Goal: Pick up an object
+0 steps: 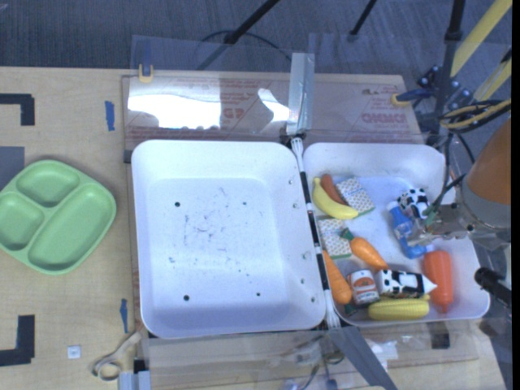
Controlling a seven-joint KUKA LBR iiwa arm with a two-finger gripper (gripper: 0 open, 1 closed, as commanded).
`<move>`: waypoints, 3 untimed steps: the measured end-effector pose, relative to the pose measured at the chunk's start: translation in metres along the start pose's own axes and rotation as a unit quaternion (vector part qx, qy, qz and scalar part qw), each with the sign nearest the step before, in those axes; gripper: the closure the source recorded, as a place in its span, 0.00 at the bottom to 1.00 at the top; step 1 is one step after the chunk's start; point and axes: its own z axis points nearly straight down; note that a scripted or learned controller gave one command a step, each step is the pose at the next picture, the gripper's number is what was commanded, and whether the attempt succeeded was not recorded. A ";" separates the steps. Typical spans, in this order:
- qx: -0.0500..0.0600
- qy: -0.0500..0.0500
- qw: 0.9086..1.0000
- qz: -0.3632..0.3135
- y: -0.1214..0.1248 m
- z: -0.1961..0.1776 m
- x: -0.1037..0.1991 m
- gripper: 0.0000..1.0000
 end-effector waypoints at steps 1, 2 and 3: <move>0.017 0.004 0.989 0.150 0.063 -0.089 0.047 1.00; 0.018 -0.001 0.915 0.403 0.144 -0.062 0.077 1.00; 0.018 -0.002 0.893 0.449 0.134 -0.095 0.121 1.00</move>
